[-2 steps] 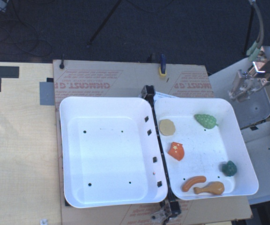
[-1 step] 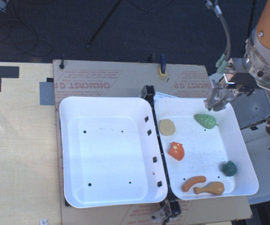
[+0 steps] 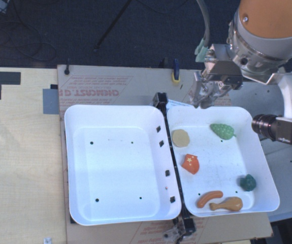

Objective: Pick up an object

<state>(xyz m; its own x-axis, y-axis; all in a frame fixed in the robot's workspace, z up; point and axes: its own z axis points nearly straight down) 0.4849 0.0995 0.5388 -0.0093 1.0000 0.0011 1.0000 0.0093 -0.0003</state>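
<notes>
Your gripper (image 3: 205, 99) hangs over the far rim of the right bin (image 3: 260, 151), near that bin's far-left corner. Its fingers blur into a dark cluster from this angle, so you cannot tell whether they stand wide or narrow, and nothing is seen between them.

Everything you might pick lies nearer the camera than the tool. The closest piece is a green leafy toy (image 3: 222, 131), just nearer and a little to the right of the gripper. A round tan disc (image 3: 180, 138) sits nearer and slightly left of it, close to the divider between the bins. Beyond the disc, further toward you, lies an orange-red piece (image 3: 190, 163). A dark green lump (image 3: 247, 182) rests well off toward the bin's right wall. Furthest from the tool, by the near rim, an orange sausage (image 3: 209, 199) and a tan drumstick (image 3: 227, 204) lie side by side, seemingly touching.

The left bin (image 3: 74, 161) sits well to the gripper's left.
</notes>
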